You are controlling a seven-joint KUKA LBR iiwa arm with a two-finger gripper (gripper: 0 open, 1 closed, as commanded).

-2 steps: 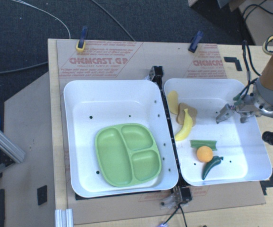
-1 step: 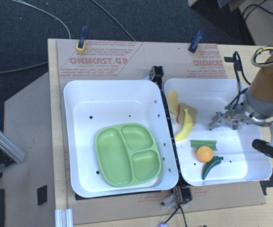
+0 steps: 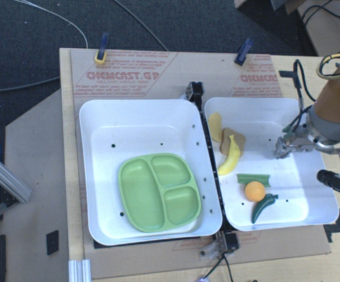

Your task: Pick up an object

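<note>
Pincer (image 3: 283, 147): right of frame, above right bin (image 3: 317, 213); I couldn't tell its opening.
Banana (image 3: 232, 155): lay untouched, centre.

Single arm (image 3: 335, 101), entering from 3 o'clock. The orange band lies uppermost in the view, toward 2 o'clock, with the grey wrist section directly below it. A black cable rises along the wrist toward 12 o'clock and loops back to the arm. From the wrist, the metallic gripper (image 3: 283, 147) projects toward 9 o'clock, its tip low and its body slightly tilted. The tip appears as a compact grey cluster; the separation of its two parts cannot be resolved at this scale. A dark fitting (image 3: 333, 181) protrudes from the arm at about 5 o'clock of the wrist.
</note>
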